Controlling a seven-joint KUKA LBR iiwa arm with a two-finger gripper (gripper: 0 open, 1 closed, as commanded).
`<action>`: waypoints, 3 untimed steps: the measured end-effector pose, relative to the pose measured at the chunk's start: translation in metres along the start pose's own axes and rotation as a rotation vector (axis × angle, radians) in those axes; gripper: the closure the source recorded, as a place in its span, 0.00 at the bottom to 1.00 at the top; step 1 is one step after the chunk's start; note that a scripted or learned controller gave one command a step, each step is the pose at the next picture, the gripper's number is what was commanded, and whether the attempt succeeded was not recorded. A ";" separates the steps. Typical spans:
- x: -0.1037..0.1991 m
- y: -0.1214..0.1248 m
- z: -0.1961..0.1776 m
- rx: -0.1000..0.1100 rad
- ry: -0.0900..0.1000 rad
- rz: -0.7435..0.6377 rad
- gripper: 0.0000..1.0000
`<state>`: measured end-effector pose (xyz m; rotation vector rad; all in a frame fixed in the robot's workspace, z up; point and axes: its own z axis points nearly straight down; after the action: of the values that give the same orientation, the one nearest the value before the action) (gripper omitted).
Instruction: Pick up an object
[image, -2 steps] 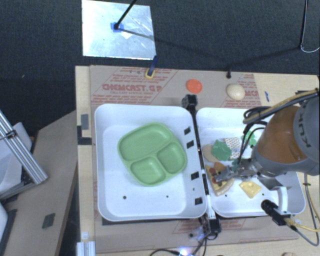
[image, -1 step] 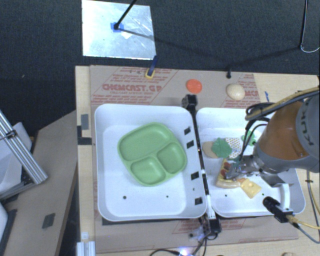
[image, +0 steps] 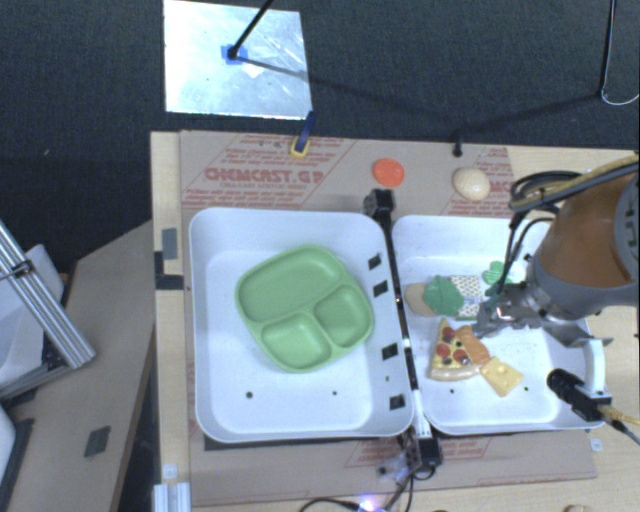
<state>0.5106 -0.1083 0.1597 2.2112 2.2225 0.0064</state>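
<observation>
1. Nothing lifted yet; grasp and lift both left, I judge. The pizza slice lies flat in the right bin, cheese wedge touching it, green broccoli toy just above.
2. My claw hangs low just right of the pizza slice; spread: cannot tell, nothing visibly held.

Smooth glossy plastic for both white bins and green divided plate; matt brown cardboard beneath; shiny crinkled foil sheet behind.
</observation>
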 end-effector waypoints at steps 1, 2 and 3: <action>-0.003 -0.004 -0.046 0.001 0.000 0.001 1.00; -0.003 -0.003 -0.066 0.003 0.000 0.000 1.00; 0.033 0.041 -0.056 0.003 0.002 -0.005 1.00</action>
<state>0.5515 -0.0747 0.2162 2.2083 2.2302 0.0058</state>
